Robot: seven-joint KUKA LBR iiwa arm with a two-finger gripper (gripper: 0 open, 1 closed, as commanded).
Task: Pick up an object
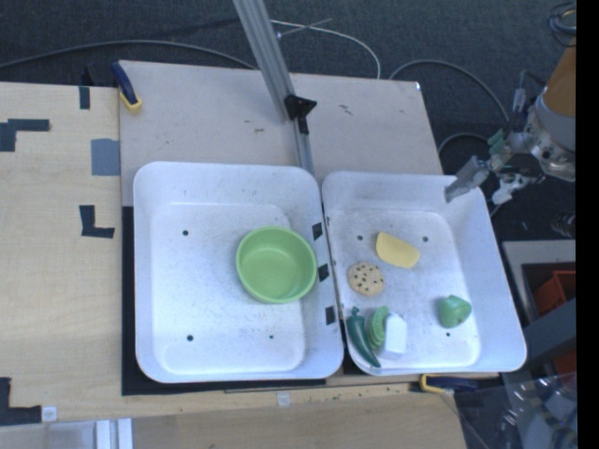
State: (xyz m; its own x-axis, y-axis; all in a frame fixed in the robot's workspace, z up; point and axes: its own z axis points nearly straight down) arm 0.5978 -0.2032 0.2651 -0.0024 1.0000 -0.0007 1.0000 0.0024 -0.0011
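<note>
The gripper (465,181) hung over the upper right corner of the right bin (487,241), grey fingers pointing down and to the left toward the bin's floor; whether they stood apart or together could not be told at that angle, and nothing showed between them. Taking the yellow piece (398,250) as landmark: it lay in the upper middle of that bin, its long axis running roughly left to right with a slight downward tilt, and the gripper was up and to the right of it — nearer to it than to anything else. Just below and left of the yellow piece sat a round cookie (366,279); farther below, a cluster of green and white items (376,330) rested against the bin's near edge; down and right, well apart, lay a small green object (453,311). A green bowl (275,265) sat far left in the left bin (159,251). By my judgement the likeliest reach would be down-left.
</note>
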